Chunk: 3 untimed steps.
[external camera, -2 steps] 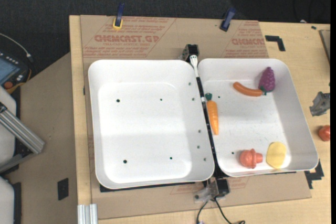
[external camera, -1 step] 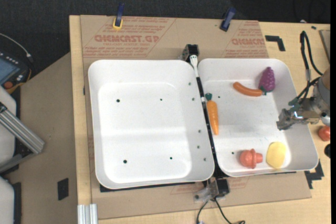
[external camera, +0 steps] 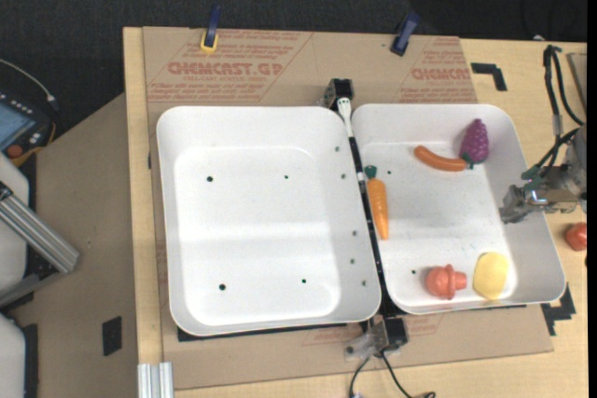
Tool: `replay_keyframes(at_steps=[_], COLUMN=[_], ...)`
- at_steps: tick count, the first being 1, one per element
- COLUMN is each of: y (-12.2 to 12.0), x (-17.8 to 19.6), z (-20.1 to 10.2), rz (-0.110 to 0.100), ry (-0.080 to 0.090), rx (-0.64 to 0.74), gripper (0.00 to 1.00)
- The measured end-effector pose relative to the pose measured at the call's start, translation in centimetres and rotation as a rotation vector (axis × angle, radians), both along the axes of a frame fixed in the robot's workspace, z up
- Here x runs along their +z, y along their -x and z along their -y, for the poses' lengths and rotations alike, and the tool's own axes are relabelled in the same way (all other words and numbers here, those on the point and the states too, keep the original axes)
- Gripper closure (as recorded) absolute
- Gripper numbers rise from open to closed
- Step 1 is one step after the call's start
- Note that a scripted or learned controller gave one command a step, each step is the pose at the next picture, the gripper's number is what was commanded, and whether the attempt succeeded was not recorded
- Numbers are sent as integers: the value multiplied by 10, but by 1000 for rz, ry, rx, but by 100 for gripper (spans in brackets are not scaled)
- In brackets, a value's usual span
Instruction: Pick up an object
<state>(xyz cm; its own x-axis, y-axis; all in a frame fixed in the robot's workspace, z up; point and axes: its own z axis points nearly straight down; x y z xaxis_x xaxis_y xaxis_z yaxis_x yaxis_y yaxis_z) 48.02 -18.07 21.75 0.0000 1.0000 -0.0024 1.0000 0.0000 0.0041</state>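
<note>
At the right bin's 3 o'clock rim, the gripper hovered.
Finger state unclear, perhaps parted; lemon nearest, toward 7 o'clock.

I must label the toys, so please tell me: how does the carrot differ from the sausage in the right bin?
The carrot is bright orange with a green top; the sausage is darker, reddish orange. The carrot is straight and tapers; the sausage curves. The carrot lies along the left wall; the sausage lies crosswise near the far end. Both are long and lie flat.
</note>
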Motion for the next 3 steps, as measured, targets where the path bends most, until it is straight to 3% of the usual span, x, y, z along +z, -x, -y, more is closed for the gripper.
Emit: replay_keyframes(at_steps=[1,2,3], y=[-1,-1,0], x=[10,10,63], z=[0,0,47], rz=[3,2,2], ry=[2,1,3], rx=[0,-1,-4], gripper=[100,0,0])
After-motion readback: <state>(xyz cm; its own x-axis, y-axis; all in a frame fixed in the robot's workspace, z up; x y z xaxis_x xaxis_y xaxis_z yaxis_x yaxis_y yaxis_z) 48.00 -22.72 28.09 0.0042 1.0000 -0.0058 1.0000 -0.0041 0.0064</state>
